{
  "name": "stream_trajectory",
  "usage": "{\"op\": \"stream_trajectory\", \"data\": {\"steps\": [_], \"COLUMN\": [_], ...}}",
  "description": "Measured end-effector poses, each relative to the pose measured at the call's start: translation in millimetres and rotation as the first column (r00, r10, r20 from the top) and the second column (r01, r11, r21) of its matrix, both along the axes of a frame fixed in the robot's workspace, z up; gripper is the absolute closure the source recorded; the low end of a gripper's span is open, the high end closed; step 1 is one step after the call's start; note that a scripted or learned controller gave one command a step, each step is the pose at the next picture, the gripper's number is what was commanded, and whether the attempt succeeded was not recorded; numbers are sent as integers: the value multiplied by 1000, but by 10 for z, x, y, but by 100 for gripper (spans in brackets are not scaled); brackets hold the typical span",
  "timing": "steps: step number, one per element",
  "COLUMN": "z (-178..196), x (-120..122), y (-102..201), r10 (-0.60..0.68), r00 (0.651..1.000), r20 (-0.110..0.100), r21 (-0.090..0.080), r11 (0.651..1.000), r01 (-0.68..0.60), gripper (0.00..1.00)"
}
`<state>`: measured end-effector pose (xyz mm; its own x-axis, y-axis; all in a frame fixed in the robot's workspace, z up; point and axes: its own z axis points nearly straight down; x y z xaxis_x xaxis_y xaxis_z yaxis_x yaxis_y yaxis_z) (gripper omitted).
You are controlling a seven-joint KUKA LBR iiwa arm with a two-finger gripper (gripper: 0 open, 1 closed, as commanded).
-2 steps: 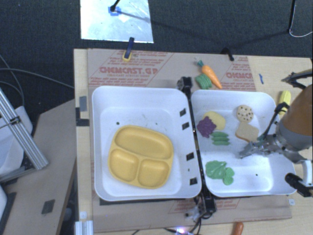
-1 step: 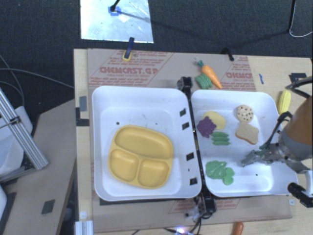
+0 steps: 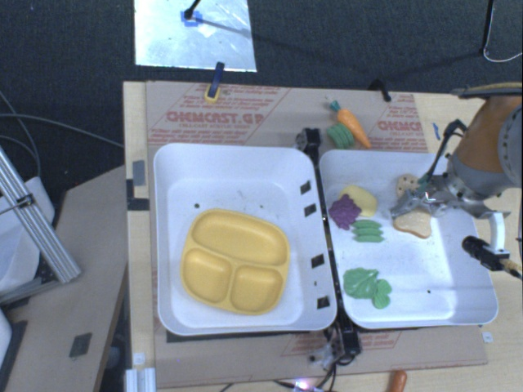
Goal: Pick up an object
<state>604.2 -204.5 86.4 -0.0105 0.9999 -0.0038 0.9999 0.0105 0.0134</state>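
While the grey arm is reaching in from the right, its claw (image 3: 415, 206) is hanging low over the right bin (image 3: 466, 305), just above a tan bread-shaped piece (image 3: 413, 224); whether it is apart or together I cannot tell. Purple grapes (image 3: 344, 211), a yellow piece (image 3: 360, 198), green beans (image 3: 368, 232) and a leafy green (image 3: 367, 287) are lying left of it, while a yellow divided tray (image 3: 235, 260) is sitting in the left bin (image 3: 237, 166).

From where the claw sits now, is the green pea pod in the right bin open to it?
Probably yes. The claw hovers by the tan slice, and the pea pod lies apart, uncovered, beside the purple grapes.
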Motion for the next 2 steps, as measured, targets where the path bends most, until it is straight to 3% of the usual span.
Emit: {"op": "stream_trajectory", "data": {"steps": [2], "z": [-5], "x": [502], "y": [-16], "r10": [-4], "r00": [1000], "r20": [-7], "r21": [2], "r11": [1000], "r01": [4], "gripper": [0]}}
